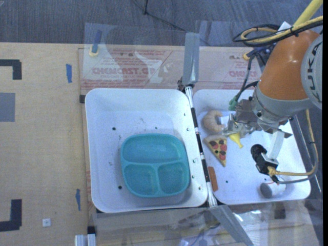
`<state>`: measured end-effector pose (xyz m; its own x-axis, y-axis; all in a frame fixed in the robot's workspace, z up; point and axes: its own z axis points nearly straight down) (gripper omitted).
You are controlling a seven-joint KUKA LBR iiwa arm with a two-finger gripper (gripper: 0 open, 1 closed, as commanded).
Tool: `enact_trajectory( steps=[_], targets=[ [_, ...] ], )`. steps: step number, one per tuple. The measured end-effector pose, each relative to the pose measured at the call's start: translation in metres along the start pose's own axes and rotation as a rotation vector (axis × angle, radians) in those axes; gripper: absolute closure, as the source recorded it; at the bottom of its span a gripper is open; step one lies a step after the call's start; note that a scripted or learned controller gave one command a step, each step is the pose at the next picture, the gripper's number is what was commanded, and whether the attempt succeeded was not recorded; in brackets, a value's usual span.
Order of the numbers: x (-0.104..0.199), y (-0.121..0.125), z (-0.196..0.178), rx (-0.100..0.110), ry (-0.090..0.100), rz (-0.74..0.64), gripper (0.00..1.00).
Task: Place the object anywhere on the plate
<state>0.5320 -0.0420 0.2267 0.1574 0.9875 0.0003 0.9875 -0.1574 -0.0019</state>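
Two white bins (102,117) on wooden bench (36,152), blue tape strip (68,73) on bench, grey carpet (61,4) behind.

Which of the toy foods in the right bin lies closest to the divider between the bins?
The pizza slice, a tan wedge with red topping. The doughnut lies further up the view, and the yellow piece lies beside the gripper, further right.

arm: grey KUKA arm with orange band (287,81), reaching in from right | wrist: angled down, leftward | two-finger gripper (237,128): low, fingers obscured
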Motion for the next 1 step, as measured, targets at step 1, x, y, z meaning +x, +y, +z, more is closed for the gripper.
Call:
enact_trajectory(
  steps=[1],
  targets=[
    [0.0628,0.0022,0.0429,0.001,0.0,0.102,1.0]
  ],
)
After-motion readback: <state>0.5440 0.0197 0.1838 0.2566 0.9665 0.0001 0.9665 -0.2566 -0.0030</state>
